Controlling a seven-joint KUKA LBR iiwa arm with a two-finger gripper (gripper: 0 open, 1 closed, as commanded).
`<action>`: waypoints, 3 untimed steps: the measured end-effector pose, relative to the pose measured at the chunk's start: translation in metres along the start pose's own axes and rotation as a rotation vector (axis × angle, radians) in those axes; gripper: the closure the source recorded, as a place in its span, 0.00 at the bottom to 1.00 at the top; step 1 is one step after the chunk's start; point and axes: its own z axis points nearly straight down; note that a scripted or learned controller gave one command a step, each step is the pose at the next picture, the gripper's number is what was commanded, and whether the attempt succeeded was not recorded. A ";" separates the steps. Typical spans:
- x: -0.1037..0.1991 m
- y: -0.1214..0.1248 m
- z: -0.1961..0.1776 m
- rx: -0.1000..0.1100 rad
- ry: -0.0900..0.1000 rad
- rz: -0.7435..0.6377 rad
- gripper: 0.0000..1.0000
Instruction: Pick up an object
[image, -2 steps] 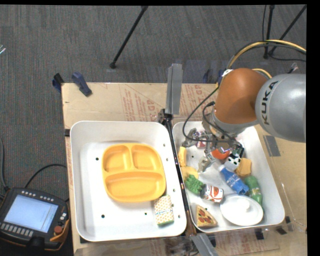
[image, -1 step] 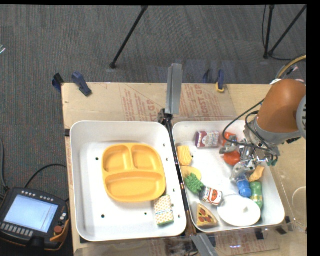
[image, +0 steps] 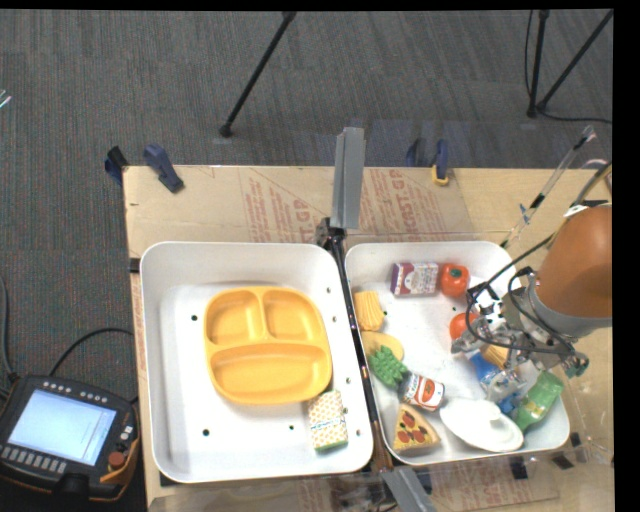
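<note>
**A:** Where does the arm stand, and what is it after?

**B:** The pincer (image: 505, 352) hangs low over the right-hand white bin (image: 440, 252), above a crowded corner: a small blue object (image: 487, 371), a green plastic bottle (image: 541, 397) and a white oval dish (image: 482, 424) lie just beside one another there. Whether the pincer is apart or together cannot be told; cables and the wrist cover it.

**A:** What might go wrong?

**B:** Probably a miss or a double catch. The pieces lie so close that a descent could shove the bottle against the bin wall, or pinch an edge that slips free. The red tomato-like ball (image: 461, 325) just beside the pincer could roll off if nudged.

**A:** And what stays unclear?

**B:** The blue object is half covered, so its shape is a guess. Nothing can be seen between the pincer's tips. The yellow divided tray (image: 268, 343) in the left-hand bin (image: 165, 400) lies well apart.
</note>
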 end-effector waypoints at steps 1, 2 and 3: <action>-0.027 0.039 0.001 -0.002 0.000 0.052 0.00; -0.028 0.040 -0.009 -0.002 -0.001 0.049 1.00; -0.028 0.040 -0.009 -0.002 0.000 0.049 0.00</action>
